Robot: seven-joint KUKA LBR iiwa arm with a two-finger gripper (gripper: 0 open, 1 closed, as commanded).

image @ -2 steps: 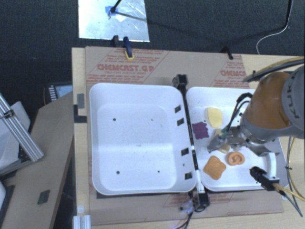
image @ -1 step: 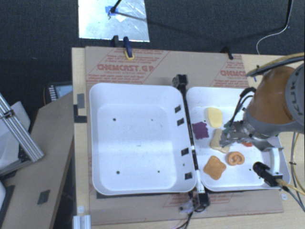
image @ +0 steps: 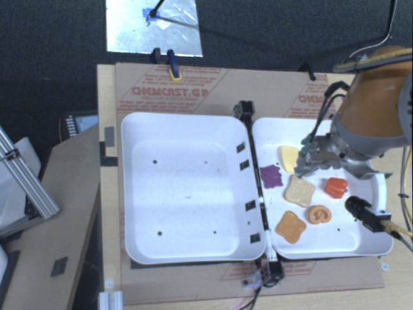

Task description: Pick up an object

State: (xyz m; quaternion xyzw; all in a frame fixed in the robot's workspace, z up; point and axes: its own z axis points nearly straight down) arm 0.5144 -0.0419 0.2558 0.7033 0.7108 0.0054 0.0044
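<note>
1. We see the pincer (image: pixel 308 166) low over the right bin (image: pixel 322 245), at its upper middle, with the grey and orange arm (image: pixel 374 102) reaching in from the right. We cannot tell whether it is open or closed, since the wrist hides its tips.

2. The things to choose from all lie in the right bin: a yellow wedge (image: pixel 288 155) just left of the pincer, a purple piece (image: pixel 270 176) near the divider, a pale toast-like slice (image: pixel 299 190) just below the pincer, a red piece (image: pixel 335 187) to its right, an orange ring (image: pixel 318 214) and an orange-brown slice (image: pixel 290 227) nearer the front edge. The left bin (image: pixel 187 186) holds none of them.

3. We judge these to be small toy foods: light, fairly stiff, not fragile, probably smooth enough to slip under a shallow pinch.

4. The flat slices lie low on the bin floor, so we would take one across its narrow width, with the tips pressed right down to the floor.

5. The red piece looks chunkier and stands higher; we think it offers the surest hold, taken across its middle.

6. The yellow wedge and the pale slice are nearest the pincer, yet they lie near each other, so a wide approach may nudge a neighbour.
</note>
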